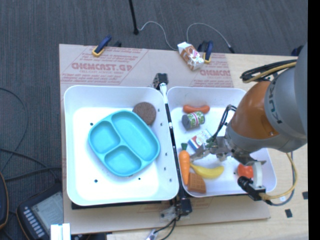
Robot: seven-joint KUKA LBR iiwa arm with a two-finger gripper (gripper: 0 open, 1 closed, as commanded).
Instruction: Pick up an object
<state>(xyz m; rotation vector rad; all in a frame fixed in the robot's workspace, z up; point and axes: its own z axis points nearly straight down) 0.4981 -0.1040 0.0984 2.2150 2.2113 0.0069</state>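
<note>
**Gripper low over the right bin, beside the banana**

Gripper (204,151) sits low in the right bin (220,93), reaching in from the right, its metal tip pointing left toward the bin's left wall. Cannot tell how far it is open or whether it has hold of anything; the tip is small and cluttered against the objects under it.

Arm (270,114): grey body, orange band above the wrist, covering much of the right bin's right half.

Right bin contents:
- Banana (207,171), yellow, lying flat just below the gripper tip. Long axis roughly left-right, slightly curved, ends turned up a little.
- Carrot (184,165), orange with green top, just left of the banana. Long axis runs up-down in the view, green end toward the far side, tip toward the near wall.
- Waffle-patterned cone piece (196,183), at the carrot's lower end, touching or nearly touching the banana.
- Small packet (198,139) with red and blue print, just beside the gripper tip, on its upper left.
- Green-labelled can (194,119), on its side, long axis left-right.
- Red-orange sausage (196,108), behind the can, long axis left-right.
- Small orange-red item (245,170), near the right wall, partly under the arm.

Left bin (70,134): blue three-compartment tray (123,142), set at a slant; brown round patty (145,112) touching its upper right edge.

Behind the bins on the board: a small bread-loaf toy (190,55).
</note>
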